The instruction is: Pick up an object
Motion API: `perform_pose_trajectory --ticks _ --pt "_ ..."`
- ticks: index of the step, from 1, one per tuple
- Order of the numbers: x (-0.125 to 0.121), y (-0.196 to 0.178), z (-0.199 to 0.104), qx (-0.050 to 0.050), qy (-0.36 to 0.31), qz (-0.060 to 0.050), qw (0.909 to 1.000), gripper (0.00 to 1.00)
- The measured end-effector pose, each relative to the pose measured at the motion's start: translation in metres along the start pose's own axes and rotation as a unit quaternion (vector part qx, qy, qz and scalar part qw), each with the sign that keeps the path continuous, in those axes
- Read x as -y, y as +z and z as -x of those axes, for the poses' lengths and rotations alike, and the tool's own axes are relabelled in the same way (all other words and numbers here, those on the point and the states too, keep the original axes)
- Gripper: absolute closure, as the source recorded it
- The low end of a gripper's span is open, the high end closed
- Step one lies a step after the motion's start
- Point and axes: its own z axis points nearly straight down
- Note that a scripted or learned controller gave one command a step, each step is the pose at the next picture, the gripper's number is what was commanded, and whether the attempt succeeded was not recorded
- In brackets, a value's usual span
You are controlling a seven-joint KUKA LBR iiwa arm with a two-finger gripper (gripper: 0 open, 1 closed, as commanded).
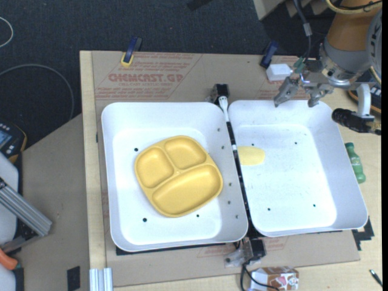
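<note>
Item one on my feed: a yellow divided plate (pixel 177 176), three compartments, two small ones toward the far side and one long one nearer me. I see it lying flat and face up in the middle of the left bin (pixel 121 223), turned at a slant to the bin walls.

Item two: a small pale yellow flat piece (pixel 251 156), roughly rounded. I see it lying in the right bin (pixel 339 217), just beside its left wall, well apart from the plate.
</note>
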Motion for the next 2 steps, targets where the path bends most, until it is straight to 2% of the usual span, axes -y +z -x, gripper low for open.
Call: perform_pose_trajectory --ticks 1,2 --pt "0.0757 -0.0721 -0.0566 -0.001 -0.002 0.0 1.0 0.0" --pt "0.0723 -0.0791 -0.0539 0.0 -0.001 0.001 1.0 1.0"
